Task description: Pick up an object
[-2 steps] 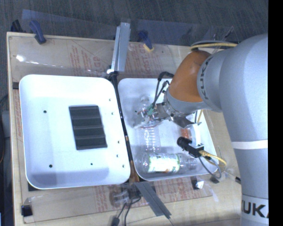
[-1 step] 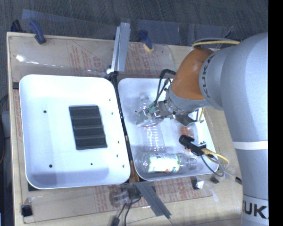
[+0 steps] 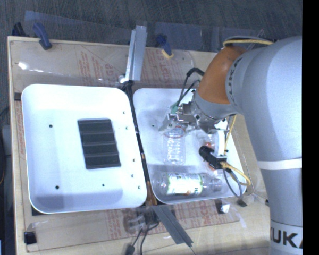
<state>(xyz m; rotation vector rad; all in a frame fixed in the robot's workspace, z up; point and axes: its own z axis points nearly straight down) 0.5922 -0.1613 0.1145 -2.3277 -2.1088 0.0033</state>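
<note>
While arm reaches into right bin [image 3: 149, 142], tool [image 3: 178, 120] sits atop upright-lying clear bottle [image 3: 175, 146]; finger state: can't tell.

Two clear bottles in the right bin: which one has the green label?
The labelled bottle lying crosswise along the bin's near edge. The bare bottle just below the gripper has no label.

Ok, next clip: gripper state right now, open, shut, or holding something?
Gripper: cannot be told; it sits low in the right bin, right at the top end of the clear bottle.
</note>
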